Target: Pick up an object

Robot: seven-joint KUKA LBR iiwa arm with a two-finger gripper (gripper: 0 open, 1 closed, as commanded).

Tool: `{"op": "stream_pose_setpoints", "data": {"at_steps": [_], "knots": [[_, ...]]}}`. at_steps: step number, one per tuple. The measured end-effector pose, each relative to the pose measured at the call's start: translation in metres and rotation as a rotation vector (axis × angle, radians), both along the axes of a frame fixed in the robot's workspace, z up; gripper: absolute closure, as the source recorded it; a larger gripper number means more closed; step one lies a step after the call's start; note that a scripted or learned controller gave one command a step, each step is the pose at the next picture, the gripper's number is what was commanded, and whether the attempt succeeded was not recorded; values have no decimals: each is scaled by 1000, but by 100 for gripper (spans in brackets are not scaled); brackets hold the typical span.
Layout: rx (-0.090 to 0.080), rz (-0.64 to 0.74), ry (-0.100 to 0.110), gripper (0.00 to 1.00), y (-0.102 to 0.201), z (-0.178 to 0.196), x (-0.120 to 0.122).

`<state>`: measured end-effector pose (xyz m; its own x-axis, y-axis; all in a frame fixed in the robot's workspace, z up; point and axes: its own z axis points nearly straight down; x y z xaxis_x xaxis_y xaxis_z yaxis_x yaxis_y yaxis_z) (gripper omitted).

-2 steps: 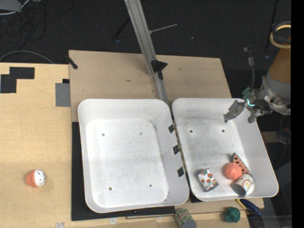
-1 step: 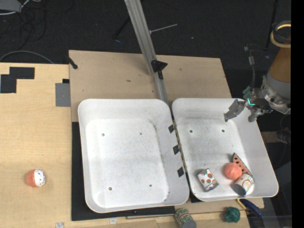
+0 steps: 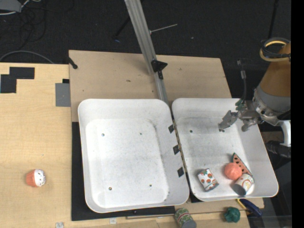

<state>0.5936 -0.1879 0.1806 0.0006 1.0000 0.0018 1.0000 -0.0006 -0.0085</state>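
Two white bins are seen side by side, the right bin (image 3: 199, 127) lying under the gripper (image 3: 236, 120), whose finger spread cannot be told and by which nothing is seen held. Below it, well apart, a patterned cup (image 3: 207, 179), an orange ball (image 3: 232, 171) and a small can (image 3: 243, 184) are clustered.

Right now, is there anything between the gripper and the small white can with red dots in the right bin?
Nothing visible stands in the way. The gripper hangs over the upper part of the right bin, and bare bin floor lies between it and the dotted can. The orange ball sits right of the can, off that line.
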Motion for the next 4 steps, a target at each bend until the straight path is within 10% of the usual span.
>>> {"op": "stream_pose_setpoints", "data": {"at_steps": [2,3,4], "knots": [[-1,1,-6,0,9,-90,3],[-1,-1,-6,100,8,-80,3],[-2,2,-11,100,14,-23,-3]]}}
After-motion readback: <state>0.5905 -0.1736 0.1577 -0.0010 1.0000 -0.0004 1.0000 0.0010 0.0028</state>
